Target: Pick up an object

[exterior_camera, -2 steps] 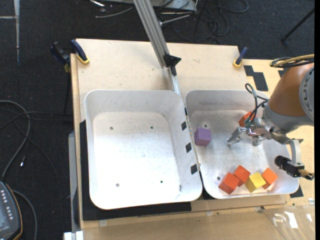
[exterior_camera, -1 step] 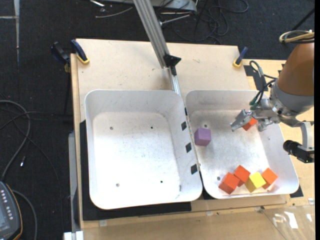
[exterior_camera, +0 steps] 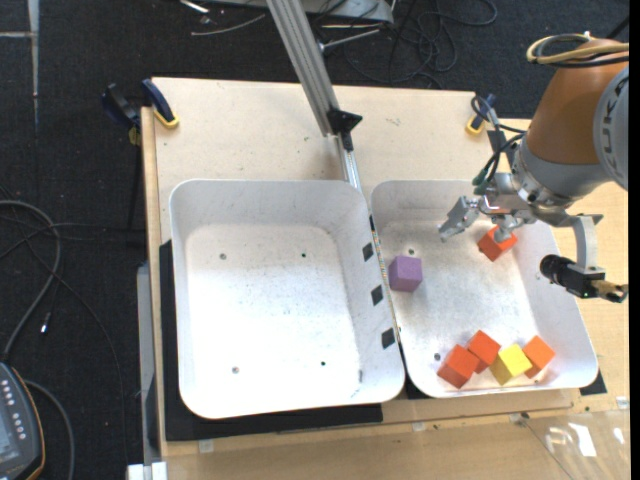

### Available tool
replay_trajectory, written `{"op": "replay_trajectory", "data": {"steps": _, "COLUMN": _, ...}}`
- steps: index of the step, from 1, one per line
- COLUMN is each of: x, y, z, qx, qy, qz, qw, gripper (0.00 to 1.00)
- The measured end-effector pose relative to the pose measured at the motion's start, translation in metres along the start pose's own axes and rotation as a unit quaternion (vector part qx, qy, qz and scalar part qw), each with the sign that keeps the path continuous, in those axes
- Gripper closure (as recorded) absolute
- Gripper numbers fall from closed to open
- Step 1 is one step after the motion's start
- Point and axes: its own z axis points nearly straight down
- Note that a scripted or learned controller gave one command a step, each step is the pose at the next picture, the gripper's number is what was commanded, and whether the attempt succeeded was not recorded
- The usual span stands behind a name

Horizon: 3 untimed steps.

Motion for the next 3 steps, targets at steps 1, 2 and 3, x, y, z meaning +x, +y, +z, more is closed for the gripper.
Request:
{"op": "replay_trajectory", "data": {"steps": 1, "x": 0.031, "y": -0.01, "z": 0.011, "qx": 0.003, "qy": 0.0, "qz": 0.001, "qw": 1.0, "gripper": 0.0}}
{"op": "replay_trajectory", "data": {"steps": 2, "x": -0.029, "y": -0.018, "z": -0.079, "qx": -0.002, "qy": -0.003, "qz": 0.006, "qw": 1.0, "gripper": 0.0}}
{"op": "replay_trajectory", "data": {"steps": 3, "x": -0.057, "y": -0.046, "z": 0.016, "qx": 0.006, "qy": 0.0, "qz": 0.006, "qw": 1.0, "gripper": 0.0}}
